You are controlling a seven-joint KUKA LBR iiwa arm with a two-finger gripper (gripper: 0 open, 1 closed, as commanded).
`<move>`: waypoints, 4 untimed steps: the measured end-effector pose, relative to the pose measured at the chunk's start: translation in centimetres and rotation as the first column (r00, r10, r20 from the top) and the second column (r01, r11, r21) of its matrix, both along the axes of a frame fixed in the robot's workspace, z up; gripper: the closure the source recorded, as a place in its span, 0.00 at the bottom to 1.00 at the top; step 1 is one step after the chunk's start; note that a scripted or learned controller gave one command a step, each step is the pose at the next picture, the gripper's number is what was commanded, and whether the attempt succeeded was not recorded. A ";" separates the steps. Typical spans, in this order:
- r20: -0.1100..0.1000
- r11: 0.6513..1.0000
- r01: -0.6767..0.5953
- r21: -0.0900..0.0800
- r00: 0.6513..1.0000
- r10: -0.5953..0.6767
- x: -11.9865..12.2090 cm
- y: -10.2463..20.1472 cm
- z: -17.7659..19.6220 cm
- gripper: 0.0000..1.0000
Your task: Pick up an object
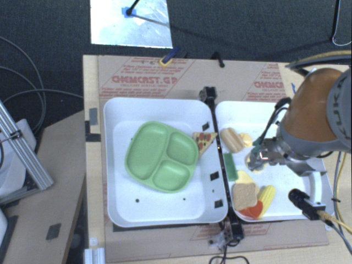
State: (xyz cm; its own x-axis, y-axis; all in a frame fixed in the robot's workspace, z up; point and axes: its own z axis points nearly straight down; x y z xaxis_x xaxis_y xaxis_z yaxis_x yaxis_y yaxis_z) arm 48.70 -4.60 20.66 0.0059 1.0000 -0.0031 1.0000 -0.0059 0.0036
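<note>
Far to the left of the gripper (256,159), one pale green plastic plate with three compartments (163,156) is seen lying in the left-hand shallow white bin (118,202). A single toy pizza slice with red dots (204,141) rests against the plate's right edge, nearer the gripper but across the black divider between the bins (220,147).

In the right-hand shallow white bin (242,111), a tan toy bread roll (231,140) lies just left of and slightly above the gripper; a flat green strip (230,167) lies to its lower left. Below the gripper a toy bread slice (245,193), a yellow corn cob (266,195) and a red piece (251,210) are clustered, touching one another. One of each is counted, and two bins.

The gripper is held low over the right bin, near the roll; whether it is spread or closed cannot be told, and nothing is visibly held.

A miss is judged likely: the objects sit close to the divider and to each other, so a descent could strike the bin wall, push the roll aside, or catch two pieces at once.
</note>
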 end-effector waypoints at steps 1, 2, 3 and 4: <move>-0.004 1.000 -0.012 0.005 1.000 0.012 -0.1 4.4 -2.4 1.00; 0.016 1.000 -0.015 0.006 1.000 0.015 0.8 6.7 15.0 1.00; -0.003 1.000 -0.014 0.005 1.000 0.014 0.0 10.1 11.5 1.00; -0.011 1.000 -0.008 0.003 1.000 0.008 -0.2 11.8 0.6 1.00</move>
